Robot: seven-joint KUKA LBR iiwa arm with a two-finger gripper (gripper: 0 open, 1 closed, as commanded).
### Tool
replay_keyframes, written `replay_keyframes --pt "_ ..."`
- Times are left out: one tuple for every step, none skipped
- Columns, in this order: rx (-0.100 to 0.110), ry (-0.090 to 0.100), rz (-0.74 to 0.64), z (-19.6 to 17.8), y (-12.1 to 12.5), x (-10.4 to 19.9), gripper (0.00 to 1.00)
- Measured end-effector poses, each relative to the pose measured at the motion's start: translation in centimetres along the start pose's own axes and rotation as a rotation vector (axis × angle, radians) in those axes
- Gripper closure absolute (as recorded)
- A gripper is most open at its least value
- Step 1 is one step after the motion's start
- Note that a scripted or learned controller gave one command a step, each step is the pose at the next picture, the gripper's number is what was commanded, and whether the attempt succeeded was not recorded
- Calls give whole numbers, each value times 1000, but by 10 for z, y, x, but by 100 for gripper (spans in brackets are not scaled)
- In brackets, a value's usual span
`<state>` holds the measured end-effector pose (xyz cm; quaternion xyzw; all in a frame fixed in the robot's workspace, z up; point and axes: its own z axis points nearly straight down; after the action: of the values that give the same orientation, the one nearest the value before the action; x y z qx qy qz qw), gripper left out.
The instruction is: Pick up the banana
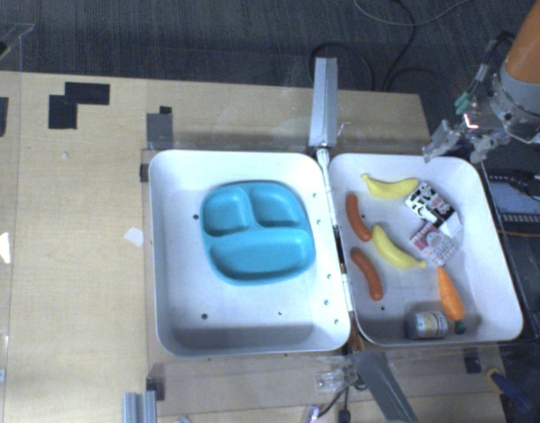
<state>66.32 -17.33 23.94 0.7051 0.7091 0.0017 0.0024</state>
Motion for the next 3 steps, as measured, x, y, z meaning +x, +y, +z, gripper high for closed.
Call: replay_keyframes --pt "-5 0 -70 141 6 71 0" --pt "-9 -1 -74 129 8 72 100" --pt "-1 1 315 -18 8 113 100"
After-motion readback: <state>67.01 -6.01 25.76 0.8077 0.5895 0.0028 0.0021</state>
